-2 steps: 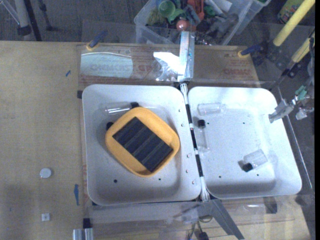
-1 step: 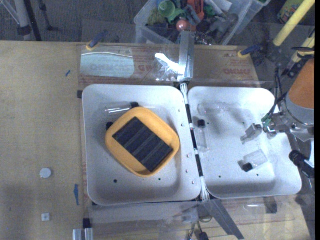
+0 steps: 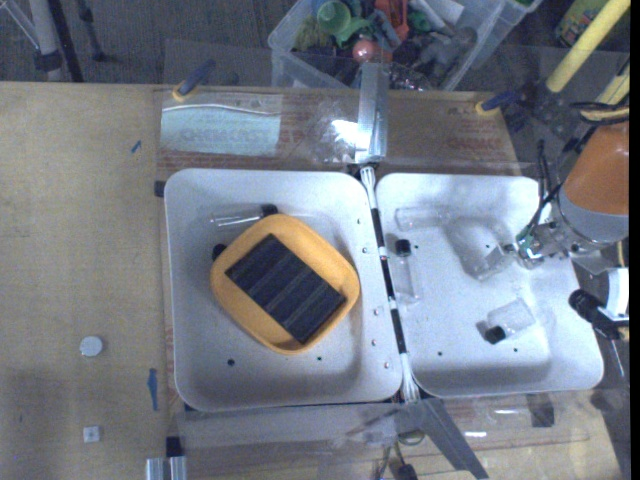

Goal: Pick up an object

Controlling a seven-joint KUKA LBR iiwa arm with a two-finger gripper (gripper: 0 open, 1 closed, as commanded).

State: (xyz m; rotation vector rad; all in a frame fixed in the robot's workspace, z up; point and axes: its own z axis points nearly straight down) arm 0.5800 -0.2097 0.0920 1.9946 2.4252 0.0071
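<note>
A yellow, rounded-square object with a black ribbed panel [image 3: 285, 283] lies tilted in the middle of the left bin [image 3: 190, 368]. Small clear plastic pieces lie in the right bin [image 3: 570, 368]: one [image 3: 478, 253] near the middle, one with a black end [image 3: 505, 320] lower down, and a thin one [image 3: 402, 266] along the divider. The arm's orange band [image 3: 600, 173] hangs over the right bin's right edge. My gripper [image 3: 527, 249] sits low at that side, just right of the middle clear piece.
A clear tub of colourful toys [image 3: 400, 18] stands behind the bins. A plastic bag [image 3: 220, 128] and a metal bar [image 3: 373, 113] lie on the cardboard strip at the back. Bare wooden bench spreads to the left, with a small white disc [image 3: 91, 346].
</note>
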